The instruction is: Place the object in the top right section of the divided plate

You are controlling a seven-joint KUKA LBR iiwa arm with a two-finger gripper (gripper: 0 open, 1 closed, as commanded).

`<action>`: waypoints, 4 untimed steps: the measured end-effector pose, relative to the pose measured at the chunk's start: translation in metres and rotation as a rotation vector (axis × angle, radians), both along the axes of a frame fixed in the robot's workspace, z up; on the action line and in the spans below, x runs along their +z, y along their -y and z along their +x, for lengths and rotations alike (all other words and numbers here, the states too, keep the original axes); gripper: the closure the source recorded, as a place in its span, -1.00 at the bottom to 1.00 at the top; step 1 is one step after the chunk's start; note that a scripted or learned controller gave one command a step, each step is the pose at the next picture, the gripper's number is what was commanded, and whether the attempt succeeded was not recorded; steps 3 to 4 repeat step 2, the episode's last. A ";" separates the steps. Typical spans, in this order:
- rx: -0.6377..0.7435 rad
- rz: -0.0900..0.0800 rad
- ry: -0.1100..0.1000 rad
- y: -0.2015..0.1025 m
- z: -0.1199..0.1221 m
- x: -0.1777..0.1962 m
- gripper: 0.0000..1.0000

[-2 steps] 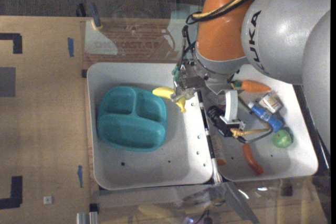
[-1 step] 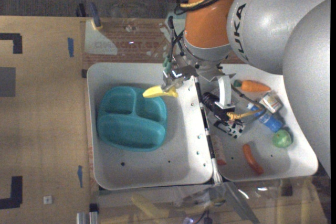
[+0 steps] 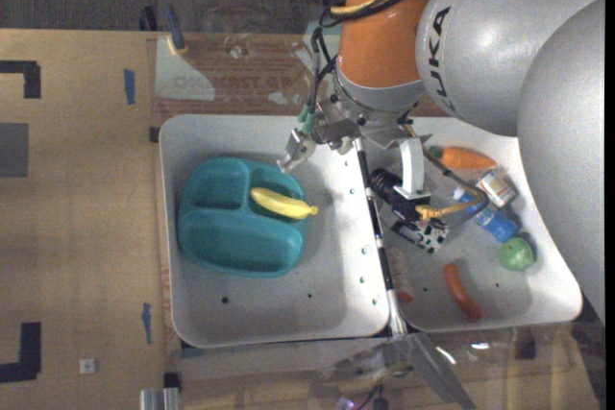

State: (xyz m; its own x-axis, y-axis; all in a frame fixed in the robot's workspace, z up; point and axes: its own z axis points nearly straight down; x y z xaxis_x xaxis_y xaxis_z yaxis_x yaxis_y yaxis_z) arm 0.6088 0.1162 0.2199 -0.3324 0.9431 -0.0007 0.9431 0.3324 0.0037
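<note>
Camera view, looking down on both bins: the banana [image 3: 282, 203] lies on the teal divided plate [image 3: 231, 235] in the left bin [image 3: 259, 312], left of centre in the frame; it rests across the plate's upper right section, its tip poking just past the right rim; it looks like a toy, so I'd judge it light, stiff and a bit slick, curved enough to roll; the best hold is across the thick middle, jaws square to its length, not at the tapering ends; the gripper [image 3: 293, 154] hangs just above and slightly right of the banana, near the upper middle of the frame, apart from it, nothing between its fingers; whether those fingers are spread or closed I cannot tell from here; over in the right bin [image 3: 553, 298] sit a carrot [image 3: 466, 158], a blue bottle [image 3: 492, 221], a green ball [image 3: 517, 253], a die [image 3: 430, 235] and a sausage [image 3: 461, 291], all well apart from the plate
</note>
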 end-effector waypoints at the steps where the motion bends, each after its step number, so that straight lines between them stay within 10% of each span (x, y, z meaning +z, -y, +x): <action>1: -0.002 0.001 0.004 0.001 0.001 0.011 1.00; 2: -0.002 0.001 0.004 0.001 0.001 0.011 -1.00; 4: -0.002 0.001 0.004 0.001 0.001 0.011 -1.00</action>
